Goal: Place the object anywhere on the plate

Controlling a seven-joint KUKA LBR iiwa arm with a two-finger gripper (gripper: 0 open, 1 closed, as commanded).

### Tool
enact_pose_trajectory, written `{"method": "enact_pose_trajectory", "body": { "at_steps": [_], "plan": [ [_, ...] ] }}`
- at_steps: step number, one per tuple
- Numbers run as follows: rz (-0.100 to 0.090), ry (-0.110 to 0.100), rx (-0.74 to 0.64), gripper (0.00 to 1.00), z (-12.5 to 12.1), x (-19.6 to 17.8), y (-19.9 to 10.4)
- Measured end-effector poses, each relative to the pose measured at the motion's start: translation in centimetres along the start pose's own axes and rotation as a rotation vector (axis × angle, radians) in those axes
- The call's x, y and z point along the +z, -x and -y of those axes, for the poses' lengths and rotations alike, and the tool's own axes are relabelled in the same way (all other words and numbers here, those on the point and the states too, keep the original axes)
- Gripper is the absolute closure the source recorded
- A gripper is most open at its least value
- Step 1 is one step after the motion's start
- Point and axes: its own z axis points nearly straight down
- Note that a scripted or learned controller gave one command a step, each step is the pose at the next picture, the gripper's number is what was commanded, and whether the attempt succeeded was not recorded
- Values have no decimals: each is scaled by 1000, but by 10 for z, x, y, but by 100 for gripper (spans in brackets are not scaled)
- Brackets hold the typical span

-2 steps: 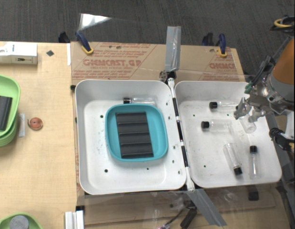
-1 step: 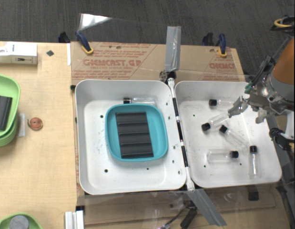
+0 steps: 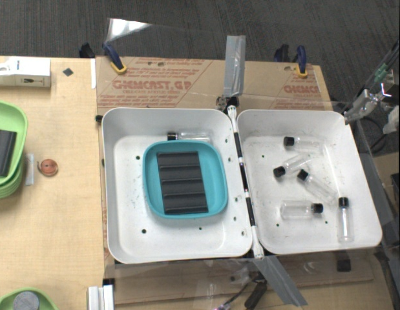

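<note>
A teal square plate (image 3: 150, 176) lies in the middle of the left bin (image 3: 122, 225). A black ribbed block (image 3: 181, 183) rests on it and covers most of its floor. Just behind the plate, a clear vial with a black cap (image 3: 185, 135) lies on its side against the bin's far wall. In the right bin (image 3: 361, 173) several more clear vials with black caps lie scattered, among them one at the back (image 3: 290, 141), one near the front (image 3: 303, 208) and one by the right wall (image 3: 344, 219).
A ridge (image 3: 242, 173) separates the two bins. To the left, on the wooden bench, are a green dish (image 3: 12, 118), a white box (image 3: 22, 73) and a small copper disc (image 3: 48, 167). Clamped cardboard (image 3: 161, 82) lies behind the bins. Metal hardware (image 3: 371, 99) stands at the far right.
</note>
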Motion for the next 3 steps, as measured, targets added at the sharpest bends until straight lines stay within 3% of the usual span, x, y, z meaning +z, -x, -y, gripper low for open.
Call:
{"method": "enact_pose_trajectory", "body": {
  "at_steps": [1,3],
  "plan": [
    [0,-1,82,0,-29,-116,12],
    [0,-1,82,0,-29,-116,13]
  ]
}}
